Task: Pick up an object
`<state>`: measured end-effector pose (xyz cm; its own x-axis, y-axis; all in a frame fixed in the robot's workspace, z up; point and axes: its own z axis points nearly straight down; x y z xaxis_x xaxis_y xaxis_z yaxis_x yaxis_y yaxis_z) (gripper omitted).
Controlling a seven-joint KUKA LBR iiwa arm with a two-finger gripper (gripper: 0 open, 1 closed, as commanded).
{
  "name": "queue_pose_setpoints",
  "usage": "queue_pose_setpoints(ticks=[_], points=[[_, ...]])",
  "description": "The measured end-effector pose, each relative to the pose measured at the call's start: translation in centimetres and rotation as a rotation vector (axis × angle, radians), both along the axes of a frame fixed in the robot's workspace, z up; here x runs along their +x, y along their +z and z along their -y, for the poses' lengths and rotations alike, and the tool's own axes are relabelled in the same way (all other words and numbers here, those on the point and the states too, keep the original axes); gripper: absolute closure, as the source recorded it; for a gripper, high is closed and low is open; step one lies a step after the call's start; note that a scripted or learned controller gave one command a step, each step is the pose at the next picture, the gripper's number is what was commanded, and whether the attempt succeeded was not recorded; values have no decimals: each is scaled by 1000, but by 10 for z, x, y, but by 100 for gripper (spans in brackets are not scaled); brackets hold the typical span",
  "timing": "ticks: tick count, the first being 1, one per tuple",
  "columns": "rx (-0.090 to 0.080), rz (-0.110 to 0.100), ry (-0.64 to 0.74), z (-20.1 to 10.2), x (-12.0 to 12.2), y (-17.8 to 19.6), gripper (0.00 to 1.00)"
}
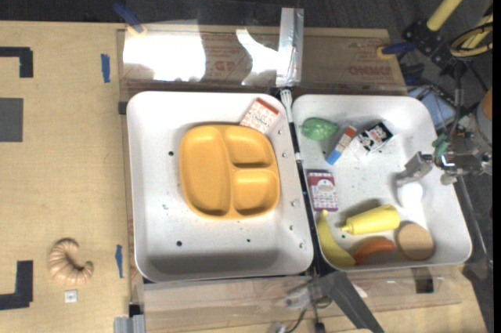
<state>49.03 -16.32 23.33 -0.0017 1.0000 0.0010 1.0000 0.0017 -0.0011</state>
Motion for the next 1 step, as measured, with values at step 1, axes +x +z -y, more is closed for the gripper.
queue_pose_setpoints(ticks=[1], points=[[0,-5,-308,-40,59,-92,0]])
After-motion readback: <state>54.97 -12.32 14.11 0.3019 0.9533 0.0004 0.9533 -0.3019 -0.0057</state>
